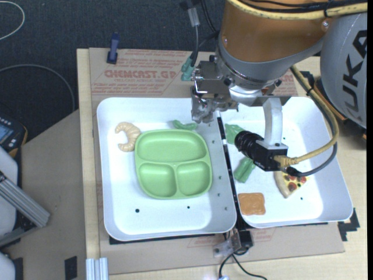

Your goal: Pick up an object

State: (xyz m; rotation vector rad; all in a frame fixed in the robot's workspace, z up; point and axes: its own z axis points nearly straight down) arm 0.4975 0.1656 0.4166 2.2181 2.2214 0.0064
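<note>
1. The grey metal two-finger gripper (202, 114) hangs over the left white bin's (113, 156) far right corner; I cannot tell its grip.
2. A small green plastic piece (183, 124) lies just below it, beside the green divided plastic tray (173, 162).

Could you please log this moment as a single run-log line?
gripper: low at left bin's back edge | nearest: small green piece | green three-compartment plastic plate: left bin | grasp: cannot tell

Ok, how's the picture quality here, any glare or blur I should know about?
Camera view: bright glare streaks across the arm's orange band; the green tray and croissant look sharp; soft shadow falls under the claw; the arm's near parts look slightly soft.
</note>
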